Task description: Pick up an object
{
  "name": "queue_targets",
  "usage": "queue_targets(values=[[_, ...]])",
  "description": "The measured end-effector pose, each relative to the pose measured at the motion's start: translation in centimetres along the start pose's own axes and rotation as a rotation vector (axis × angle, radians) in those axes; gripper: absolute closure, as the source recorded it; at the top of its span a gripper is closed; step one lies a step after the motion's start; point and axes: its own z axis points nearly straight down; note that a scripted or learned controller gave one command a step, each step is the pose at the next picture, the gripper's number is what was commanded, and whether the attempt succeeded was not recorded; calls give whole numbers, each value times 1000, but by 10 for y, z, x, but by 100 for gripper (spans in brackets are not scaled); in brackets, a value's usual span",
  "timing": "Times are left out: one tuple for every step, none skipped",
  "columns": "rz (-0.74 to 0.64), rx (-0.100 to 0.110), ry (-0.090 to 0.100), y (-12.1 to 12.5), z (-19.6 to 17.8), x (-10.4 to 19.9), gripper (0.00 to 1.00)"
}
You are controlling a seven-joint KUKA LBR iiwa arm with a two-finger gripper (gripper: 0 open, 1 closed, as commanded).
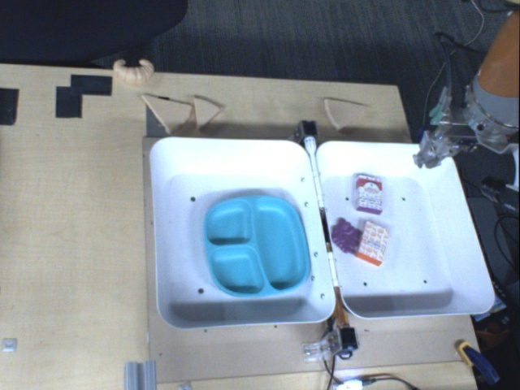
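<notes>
White bins: two shallow trays side by side on the wooden bench (73, 242); left bin (175, 177), right bin (455, 242).
Candidates: you've got three small things in the right bin, clustered a bit toward its 9 o'clock side from centre.
Red carton: small box (368, 193), dark red with a pale label patch on the face, lying flat. Long axis runs roughly 12 to 6 o'clock, nearly parallel to the seam between the bins. Which end is the top, you can't tell at this resolution.
Orange packet: flat pack (374, 243), orange-and-white checked print. Long axis close to 12 to 6, upper end tipped slightly toward 1 o'clock. Sits at 6 o'clock from the red carton, apart from it.
Purple lump: dark purple, bumpy, like a grape bunch (345, 235). No clear long axis. Just beside the orange packet on its 9 o'clock side, touching or nearly so; can't resolve which.
Blue plate: turquoise three-compartment plate (256, 244) in the middle of the left bin.
Gripper: (428, 156) over the right bin's 1 o'clock corner, near the rim. Well apart from all three items. Nothing visible between the fingers; whether they're spread or closed you can't tell, too blurred.
Arm: grey wrist with orange band (500, 59) comes in from 3 o'clock.
</notes>
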Motion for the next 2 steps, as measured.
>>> queue_targets(values=[[4,0,-2,46,42,-57,100],[0,-5,-2,53,-43,-57,100]])
